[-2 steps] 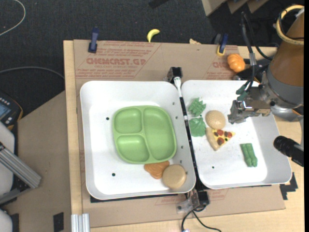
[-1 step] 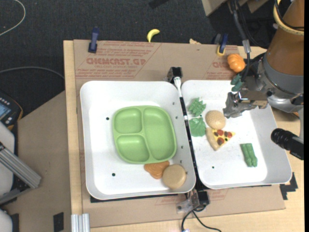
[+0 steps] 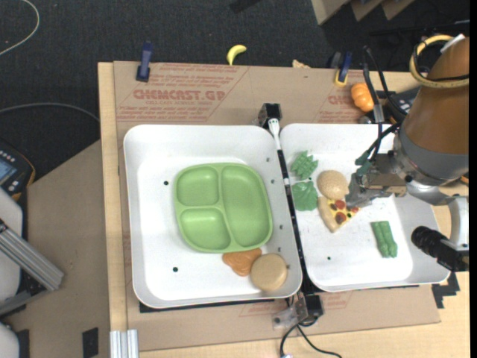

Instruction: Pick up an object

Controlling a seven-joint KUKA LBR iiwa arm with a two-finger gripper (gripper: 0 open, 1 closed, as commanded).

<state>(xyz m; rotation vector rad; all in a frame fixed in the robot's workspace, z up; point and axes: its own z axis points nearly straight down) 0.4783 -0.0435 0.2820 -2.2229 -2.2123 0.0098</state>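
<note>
The gripper (image 3: pixel 356 197) hangs low in the right bin (image 3: pixel 358 273), right over the pizza slice (image 3: pixel 337 215), and I cannot tell how its fingers stand. A tan bun (image 3: pixel 332 183) touches the slice's upper end; two green pieces (image 3: pixel 304 179) lie just left of it, a green pod (image 3: pixel 384 239) to its right. The green plate (image 3: pixel 222 206) is well left of the slice, in the other bin

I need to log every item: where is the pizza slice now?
The pizza slice lies in the right bin, near its left side, just below the beige bread roll and beside the gripper.
</note>
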